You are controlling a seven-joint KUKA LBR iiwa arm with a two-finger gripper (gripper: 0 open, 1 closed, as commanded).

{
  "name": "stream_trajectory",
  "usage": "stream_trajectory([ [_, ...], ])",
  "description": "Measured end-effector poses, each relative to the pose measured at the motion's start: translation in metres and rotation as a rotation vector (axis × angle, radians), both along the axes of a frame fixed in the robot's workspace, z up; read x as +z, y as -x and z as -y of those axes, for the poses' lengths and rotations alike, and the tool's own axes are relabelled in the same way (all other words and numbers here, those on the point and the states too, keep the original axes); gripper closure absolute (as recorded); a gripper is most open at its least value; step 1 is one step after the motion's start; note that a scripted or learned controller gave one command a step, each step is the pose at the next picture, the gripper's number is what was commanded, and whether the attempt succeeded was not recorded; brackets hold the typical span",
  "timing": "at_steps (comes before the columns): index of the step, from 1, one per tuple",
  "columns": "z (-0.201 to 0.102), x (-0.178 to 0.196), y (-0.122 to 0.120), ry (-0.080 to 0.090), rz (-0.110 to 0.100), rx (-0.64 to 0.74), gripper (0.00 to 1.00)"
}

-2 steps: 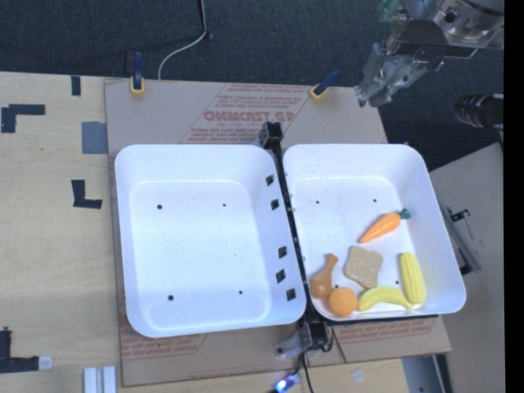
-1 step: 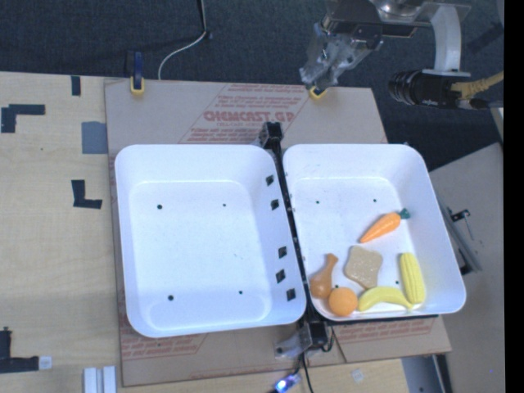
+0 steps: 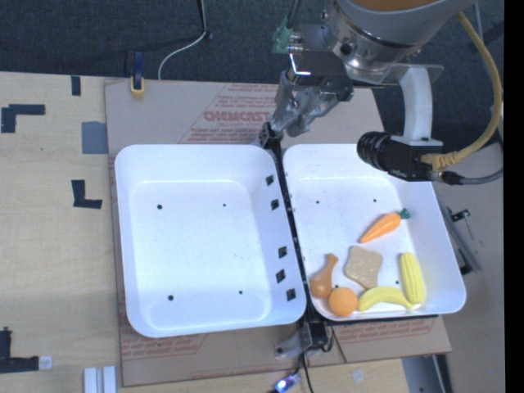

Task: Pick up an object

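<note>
Camera view: in the right bin [image 3: 327, 178], the toy carrot [image 3: 381, 227] lies slanted, its green-tipped end pointing toward the bin's far right corner, long axis diagonal. Nearer that bin's front rim sit a corn cob [image 3: 413, 277], banana [image 3: 383, 299], orange [image 3: 342, 302], bread slice [image 3: 363, 266] and drumstick [image 3: 324, 277]. The gripper [image 3: 273, 132] hangs over the bin's far left corner, nothing visibly held; its spread cannot be told. The arm slopes down from upper right.
</note>
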State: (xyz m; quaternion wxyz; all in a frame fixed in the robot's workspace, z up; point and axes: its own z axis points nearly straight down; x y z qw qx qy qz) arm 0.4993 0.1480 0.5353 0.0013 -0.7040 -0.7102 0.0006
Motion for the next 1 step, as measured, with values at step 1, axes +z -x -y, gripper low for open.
stream_trajectory([
  [1,0.0024,0.0094,-0.0035,0.002,0.001,-0.004,1.00],
])
